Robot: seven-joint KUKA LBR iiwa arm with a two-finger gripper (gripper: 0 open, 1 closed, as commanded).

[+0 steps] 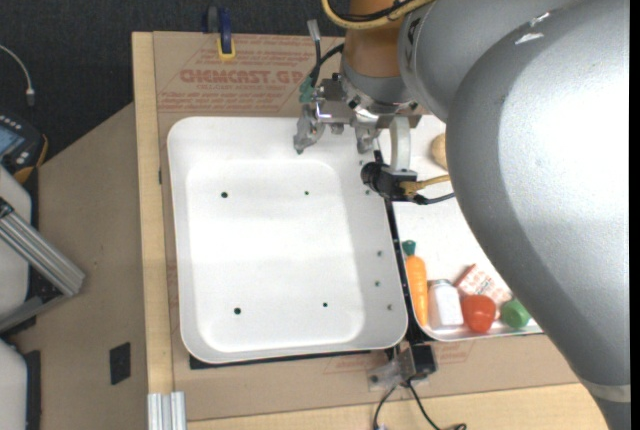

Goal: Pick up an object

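From my seat I have the tool (330, 123) hanging over the far edge of the left bin (200, 218), close to the rim it shares with the right bin (425, 326). I cannot tell from this angle whether it is released or clenched, and I see nothing carried in it.

Everything worth picking sits in the right bin's near corner: a carrot (416, 280) along the dividing rim, a white block (446, 303) just beside it, a red tomato (479, 313) touching that, a green piece (515, 316) to the right, and a red-and-white packet (478, 279) just behind them. A tan object (439, 151) shows at the far end, half hidden by the arm (540, 138).

My worries, as I judge it:
- The tool is over the wrong bin for these items. A descent here would close on bare plastic and come up with nothing.
- Moving across to the pile means clearing the shared rim; too low a pass could clip it and shift a bin.
- The pieces are packed tight. Coming down among them could nudge the tomato or wedge against two things at once, so the grasp slips.
- The carrot lies hard against the rim, leaving little room on that side.
- The arm blocks much of the right bin from me, so I may not catch a miss in time.
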